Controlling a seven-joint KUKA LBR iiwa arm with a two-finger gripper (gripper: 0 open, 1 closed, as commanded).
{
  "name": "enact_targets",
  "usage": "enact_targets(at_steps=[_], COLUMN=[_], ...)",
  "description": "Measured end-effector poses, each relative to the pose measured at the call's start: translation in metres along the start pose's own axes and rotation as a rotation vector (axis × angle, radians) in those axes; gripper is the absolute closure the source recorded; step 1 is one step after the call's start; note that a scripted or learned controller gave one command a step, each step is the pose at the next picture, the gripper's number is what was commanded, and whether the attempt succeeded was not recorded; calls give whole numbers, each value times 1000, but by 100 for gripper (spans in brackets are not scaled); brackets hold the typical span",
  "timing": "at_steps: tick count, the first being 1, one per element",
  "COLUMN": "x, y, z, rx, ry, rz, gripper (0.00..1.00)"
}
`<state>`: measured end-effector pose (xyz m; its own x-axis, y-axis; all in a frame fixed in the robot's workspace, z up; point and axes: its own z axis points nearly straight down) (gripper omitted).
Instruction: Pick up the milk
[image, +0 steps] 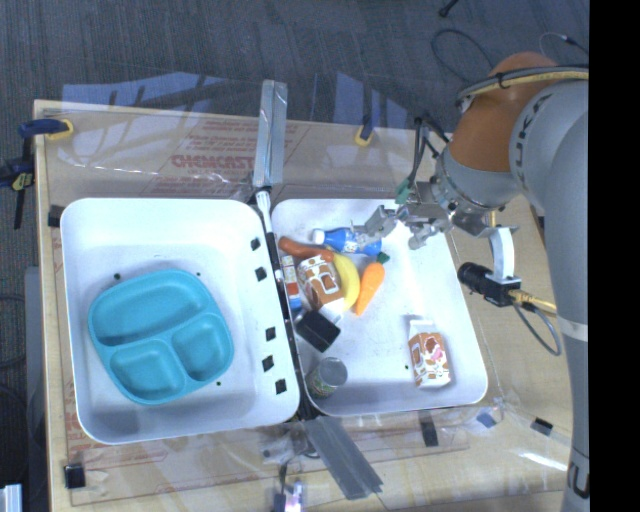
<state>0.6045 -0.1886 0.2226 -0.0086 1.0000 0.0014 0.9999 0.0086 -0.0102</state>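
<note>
The left bin (80, 300), well off to the gripper's left, holds a blue divided plate (160, 335) and nothing the task needs. Nearer, in the right bin (470, 385), a cluster lies just below and to the left of the gripper: a brown-and-white carton (318, 280), a banana (347, 282), a carrot (368, 286), a blue bottle (345, 240) almost under the fingertips, a black block (317, 329) and a tin can (326, 375). The milk (428, 358), as I judge it the small carton with brown print, lies flat by itself near the bin's front right, well below the gripper and slightly to its right, touched by nothing.

So the task is not yet done: nothing is lifted, and the approach, the grasp and the lift all remain.

The gripper (396, 226) sits over the far edge of the right bin, its fingers spread apart with nothing between them. The arm reaches in from the right, orange band above the wrist, tool pointing left and down toward the bottle end of the cluster, not toward the milk
</note>
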Motion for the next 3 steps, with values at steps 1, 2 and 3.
enact_targets(at_steps=[1, 2, 3], x=[-22, -21, -3], y=[-61, -127, -127], z=[19, 45, 77], rx=[-2, -3, -2], ry=[0, 0, 1], rz=[-165, -344, -262], gripper=[0, 0, 0])
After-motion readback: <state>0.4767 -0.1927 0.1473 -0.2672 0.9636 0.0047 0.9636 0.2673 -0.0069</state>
